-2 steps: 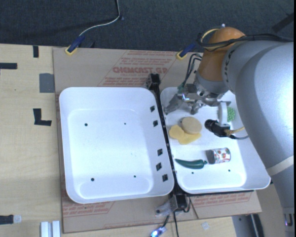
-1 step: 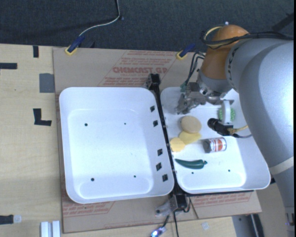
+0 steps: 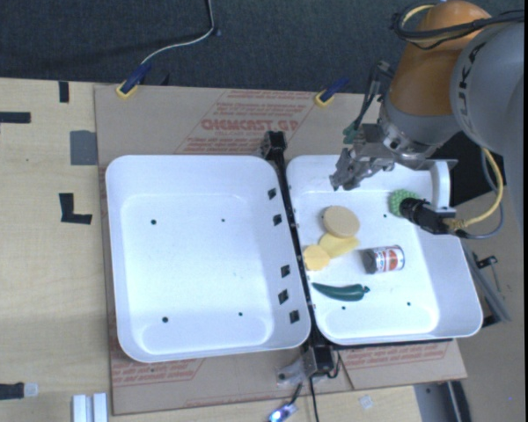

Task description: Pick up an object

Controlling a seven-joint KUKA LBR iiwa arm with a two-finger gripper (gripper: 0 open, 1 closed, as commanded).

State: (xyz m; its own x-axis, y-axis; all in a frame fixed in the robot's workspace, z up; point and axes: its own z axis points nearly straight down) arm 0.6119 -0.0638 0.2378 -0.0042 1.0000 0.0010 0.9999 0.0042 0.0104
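- The bench (image 3: 35, 236) carries a cardboard sheet (image 3: 238, 121) with red print, and two shallow white bins rest on it side by side.
- The arm (image 3: 475, 60), grey with an orange band, reaches in from the right over the far edge of the right bin (image 3: 449, 315).
- The left bin (image 3: 194, 253) sits against the right bin, with a dark strip of clips along their shared edge.
- The gripper (image 3: 345, 181) hangs over the far left part of the right bin, above the white floor and apart from every object there; whether it is parted or pressed together cannot be told, and nothing is seen in it.
- A tan round disc (image 3: 341, 221) lies near the bin's middle, just below the gripper.
- A yellow piece (image 3: 326, 252) touches the disc's near edge.
- A small can (image 3: 384, 259) with a red label lies on its side, right of the yellow piece.
- A dark green pepper (image 3: 341, 292) lies nearer the front.
- A green scrubby object (image 3: 399, 202) sits by the right wall.
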